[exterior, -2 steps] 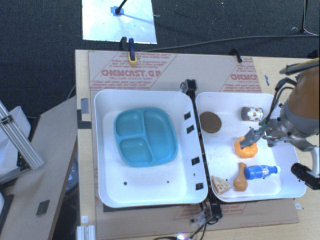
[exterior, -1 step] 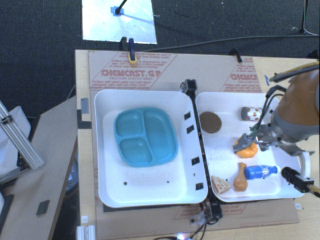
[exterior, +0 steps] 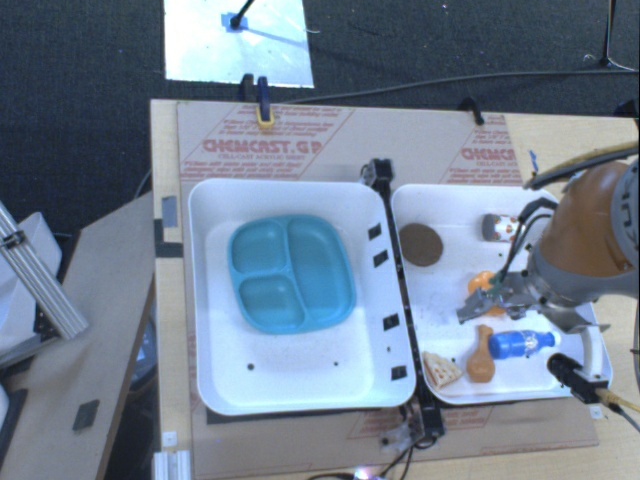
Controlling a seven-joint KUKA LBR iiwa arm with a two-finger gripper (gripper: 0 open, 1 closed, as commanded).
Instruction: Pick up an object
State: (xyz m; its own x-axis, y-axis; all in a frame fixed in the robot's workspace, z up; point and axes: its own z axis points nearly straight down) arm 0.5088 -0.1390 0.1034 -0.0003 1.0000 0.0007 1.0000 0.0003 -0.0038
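Red lettering reading "CHEMCAST GP" repeats across the brown protective sheet [exterior: 300,138] that lies under both bins, legible behind the left bin and partly again behind the right one. Far to the gripper's left, the left white bin [exterior: 215,368] holds a turquoise divided plate [exterior: 292,273] lying flat. In the right white bin [exterior: 440,208], a brown round disc [exterior: 420,245] lies up and to the left of the gripper, and a tan wedge-shaped piece [exterior: 441,369] lies below and to its left, near the bin's front corner. The gripper [exterior: 488,306] hangs low over the right bin's middle; whether it is spread or closed cannot be told. An orange object [exterior: 481,281] sits just beside it, partly hidden. A tan spoon-shaped object [exterior: 482,358] lies just below it, touching a blue bottle [exterior: 518,344] below and to its right. A small grey and white object [exterior: 497,228] lies above it, near the bin's back wall.
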